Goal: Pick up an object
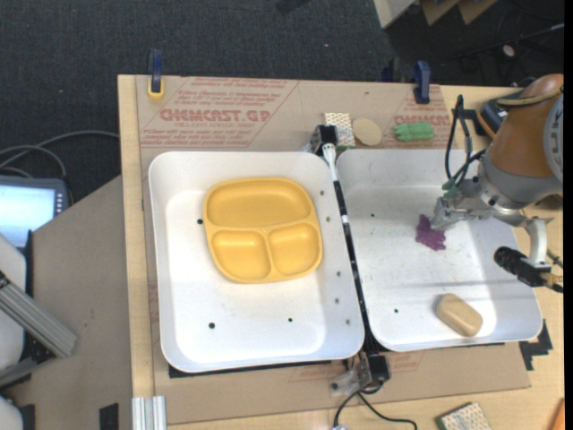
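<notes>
- My gripper [445, 215] is low in the right bin [394, 267], with its tip just beside the purple object [431, 234]. From this slanted view I cannot tell how my fingers stand, and I do not see the purple object between them, so I do not claim any hold.
- I judge that the purple object is my target, because my tip is at its upper edge and the other things are further away.
- The purple object lies flat on the bin floor, near the middle of the right bin. It looks small and irregular, so I think the fingers must come to both sides of it.
- The tan block [459, 315] lies near the front edge of the same bin, well apart from me. It would be a second choice.
- The left bin [179, 312] holds a yellow divided plate [262, 229], which lies flat and wide, and I think it is hard to pinch.
- My arm [524, 155] comes in from the right side, over the right bin's far corner, so this bin is the nearer one to reach.
- On the bench behind the bins lie a green piece [414, 132] and a round tan piece [367, 132], outside both bins.
</notes>
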Controlling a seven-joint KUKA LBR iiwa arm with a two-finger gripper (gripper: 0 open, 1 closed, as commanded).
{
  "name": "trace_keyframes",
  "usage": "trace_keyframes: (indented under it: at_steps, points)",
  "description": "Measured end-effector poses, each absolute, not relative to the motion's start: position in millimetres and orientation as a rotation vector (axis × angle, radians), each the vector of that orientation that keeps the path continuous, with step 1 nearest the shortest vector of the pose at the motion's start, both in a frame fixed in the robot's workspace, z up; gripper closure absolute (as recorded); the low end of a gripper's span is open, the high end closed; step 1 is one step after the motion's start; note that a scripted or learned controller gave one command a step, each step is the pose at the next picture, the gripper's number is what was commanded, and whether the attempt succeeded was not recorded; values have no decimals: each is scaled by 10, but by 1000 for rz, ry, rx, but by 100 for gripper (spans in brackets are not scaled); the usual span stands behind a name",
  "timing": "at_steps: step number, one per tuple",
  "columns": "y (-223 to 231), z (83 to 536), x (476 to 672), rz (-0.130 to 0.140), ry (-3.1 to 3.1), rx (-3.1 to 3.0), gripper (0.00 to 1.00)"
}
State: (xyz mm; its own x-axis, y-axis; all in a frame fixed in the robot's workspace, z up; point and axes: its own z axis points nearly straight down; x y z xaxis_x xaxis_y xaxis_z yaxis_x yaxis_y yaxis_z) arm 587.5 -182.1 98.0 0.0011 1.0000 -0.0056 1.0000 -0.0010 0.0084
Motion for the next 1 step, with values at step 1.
trace_keyframes:
  at_steps: [1]
  points:
    - [-1820, 973, 5873, 3, 2213, 2217, 0]
